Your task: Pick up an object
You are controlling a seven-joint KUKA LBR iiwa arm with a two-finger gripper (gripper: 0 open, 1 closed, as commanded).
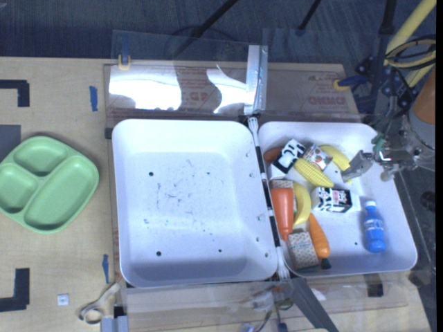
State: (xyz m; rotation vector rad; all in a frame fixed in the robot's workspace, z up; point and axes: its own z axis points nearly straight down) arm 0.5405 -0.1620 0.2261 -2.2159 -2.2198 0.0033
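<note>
Camera view, for your inventory: 2 white bins side by side. Left bin (183, 192): bare floor. Right bin (394, 223), left half crowded: corn cob (313, 173), banana (302, 203), orange carrot (318, 235), red-orange tube (282, 211), 2 black-and-white cartons (291, 155) and (333, 199), brown sponge (302, 249), all touching or overlapping. Blue bottle (374, 227) lies apart, right. Gripper (361, 163) hovers just right of the corn; you cannot tell its finger state. Green divided plate (46, 183) rests far left on the bench.
</note>
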